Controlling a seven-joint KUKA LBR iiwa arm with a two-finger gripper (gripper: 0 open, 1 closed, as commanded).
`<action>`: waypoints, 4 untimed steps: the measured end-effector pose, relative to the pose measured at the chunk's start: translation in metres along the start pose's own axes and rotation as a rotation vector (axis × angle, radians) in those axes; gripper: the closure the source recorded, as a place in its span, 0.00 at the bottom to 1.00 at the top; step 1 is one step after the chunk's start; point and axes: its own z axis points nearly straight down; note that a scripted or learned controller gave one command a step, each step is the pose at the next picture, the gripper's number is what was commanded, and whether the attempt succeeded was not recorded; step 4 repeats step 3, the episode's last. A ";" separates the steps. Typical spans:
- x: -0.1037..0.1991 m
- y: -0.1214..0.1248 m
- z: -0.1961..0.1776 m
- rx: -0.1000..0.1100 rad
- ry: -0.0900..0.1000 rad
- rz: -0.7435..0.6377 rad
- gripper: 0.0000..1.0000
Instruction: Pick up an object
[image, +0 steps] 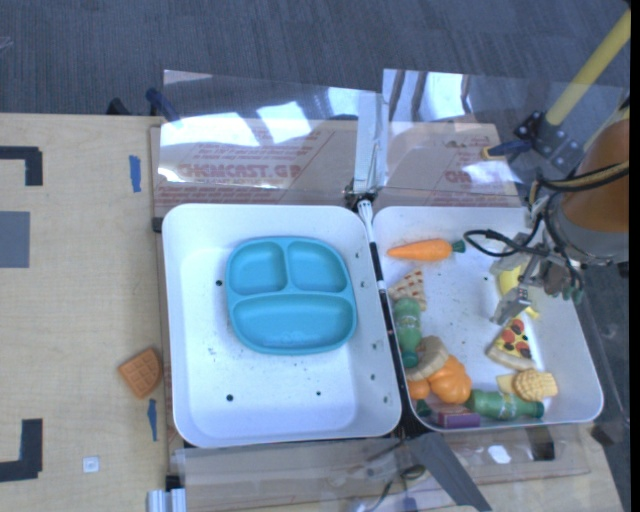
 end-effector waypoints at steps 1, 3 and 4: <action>0.019 0.029 0.013 0.001 0.014 0.108 0.00; 0.001 0.000 0.014 0.005 0.015 0.228 0.00; 0.001 0.000 0.014 0.005 0.015 0.228 0.00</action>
